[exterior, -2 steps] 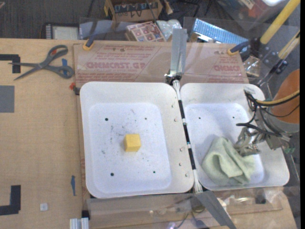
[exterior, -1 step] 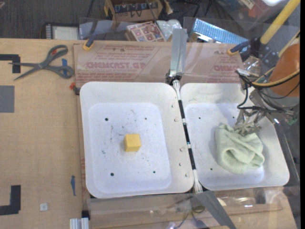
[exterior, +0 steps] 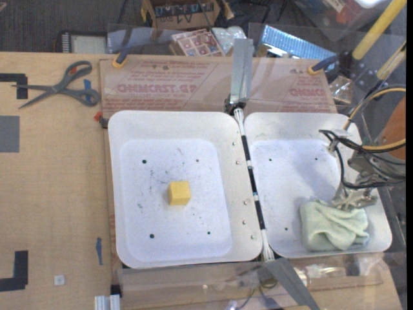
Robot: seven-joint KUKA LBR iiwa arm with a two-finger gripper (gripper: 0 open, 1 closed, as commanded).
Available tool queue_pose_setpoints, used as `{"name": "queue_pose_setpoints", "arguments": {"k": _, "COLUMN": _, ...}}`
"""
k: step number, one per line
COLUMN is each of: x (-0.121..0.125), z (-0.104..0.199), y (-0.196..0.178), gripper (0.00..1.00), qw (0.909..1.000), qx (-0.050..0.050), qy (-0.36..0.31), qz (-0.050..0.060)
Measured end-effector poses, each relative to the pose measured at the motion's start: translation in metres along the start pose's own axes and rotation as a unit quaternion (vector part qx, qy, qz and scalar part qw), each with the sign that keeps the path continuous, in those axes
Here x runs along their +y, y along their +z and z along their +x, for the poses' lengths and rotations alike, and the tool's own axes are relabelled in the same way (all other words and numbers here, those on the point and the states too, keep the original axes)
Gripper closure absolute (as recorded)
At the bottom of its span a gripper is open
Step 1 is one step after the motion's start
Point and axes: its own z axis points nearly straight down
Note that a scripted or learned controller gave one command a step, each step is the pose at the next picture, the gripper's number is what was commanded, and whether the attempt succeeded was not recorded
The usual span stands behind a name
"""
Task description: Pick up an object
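Pale green cloth (exterior: 334, 225) lies crumpled in the right bin (exterior: 284, 141), near-right corner. Gripper (exterior: 352, 200) sits at the cloth's upper edge, touching it; can't tell if it's released or clenched, too small and cluttered. Yellow cube (exterior: 180, 193) sits mid left bin (exterior: 129, 134). Scissors (exterior: 64, 86) on the bench, far left.

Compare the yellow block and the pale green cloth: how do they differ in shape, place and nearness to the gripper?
The yellow block is a small, firm cube; the pale green cloth is larger, soft and crumpled. The block lies near the middle of the left bin; the cloth lies in the near right corner of the right bin. The gripper sits at the cloth's upper edge, far from the block. Both rest on a white bin floor.
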Motion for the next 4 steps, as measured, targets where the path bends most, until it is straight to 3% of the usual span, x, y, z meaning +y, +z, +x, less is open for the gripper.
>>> {"name": "queue_pose_setpoints", "arguments": {"k": 1, "x": -0.072, "z": -0.062, "y": -0.002, "gripper": 1.0, "qw": 0.9951, "qx": -0.001, "qy": -0.099, "qz": 0.001}}
{"name": "queue_pose_setpoints", "arguments": {"k": 2, "x": -0.06, "z": -0.044, "y": 0.025, "gripper": 1.0, "qw": 0.9518, "qx": -0.002, "qy": -0.307, "qz": 0.002}}
{"name": "queue_pose_setpoints", "arguments": {"k": 3, "x": 0.022, "z": 0.011, "y": 0.024, "gripper": 1.0, "qw": 0.8859, "qx": -0.001, "qy": -0.464, "qz": 0.002}}
{"name": "queue_pose_setpoints", "arguments": {"k": 4, "x": 0.069, "z": -0.017, "y": 0.025, "gripper": 1.0, "qw": 0.8896, "qx": 0.002, "qy": -0.457, "qz": 0.005}}
